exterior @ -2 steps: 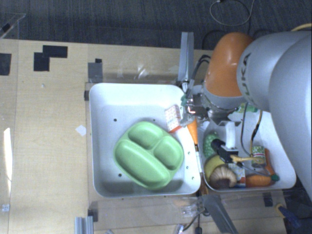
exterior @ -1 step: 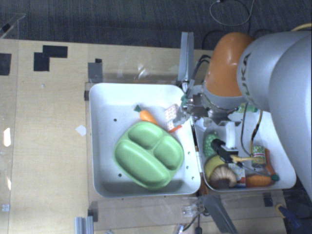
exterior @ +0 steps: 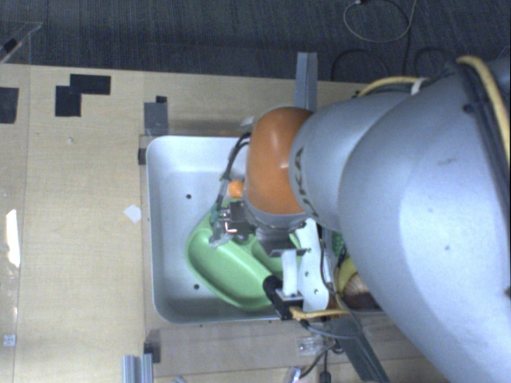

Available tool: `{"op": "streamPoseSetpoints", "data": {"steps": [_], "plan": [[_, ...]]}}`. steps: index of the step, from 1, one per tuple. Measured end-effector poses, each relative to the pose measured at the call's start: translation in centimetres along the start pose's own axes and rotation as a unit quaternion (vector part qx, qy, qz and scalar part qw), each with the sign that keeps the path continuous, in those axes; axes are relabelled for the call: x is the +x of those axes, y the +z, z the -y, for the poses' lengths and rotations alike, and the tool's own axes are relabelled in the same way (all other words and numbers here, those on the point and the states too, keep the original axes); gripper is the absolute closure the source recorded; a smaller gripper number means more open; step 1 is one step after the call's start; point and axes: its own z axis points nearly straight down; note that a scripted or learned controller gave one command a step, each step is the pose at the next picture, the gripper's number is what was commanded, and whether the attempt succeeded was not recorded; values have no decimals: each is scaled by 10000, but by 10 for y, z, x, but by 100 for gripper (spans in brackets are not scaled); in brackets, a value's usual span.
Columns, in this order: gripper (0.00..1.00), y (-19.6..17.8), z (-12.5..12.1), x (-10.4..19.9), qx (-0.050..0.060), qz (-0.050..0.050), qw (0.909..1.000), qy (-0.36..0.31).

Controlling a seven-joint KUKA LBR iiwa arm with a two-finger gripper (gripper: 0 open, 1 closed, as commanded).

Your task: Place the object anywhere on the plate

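Camera view: grey arm [exterior: 399,206] with orange band reaches from right over left white bin [exterior: 172,174] on desk [exterior: 72,214]. Green plate [exterior: 223,266] lies in bin's lower part. Small orange object [exterior: 235,188] beside wrist, just above plate.

The light green plate [exterior: 227,266] lies flat in the lower part of my left white bin, its right side hidden under my wrist. A small orange object [exterior: 235,188] shows just above it, mostly hidden.
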Motion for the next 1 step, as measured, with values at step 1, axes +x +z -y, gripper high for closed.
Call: {"op": "streamPoseSetpoints", "data": {"steps": [1], "plan": [[100,-11,-2,0,-14,-12,10000,19]]}}
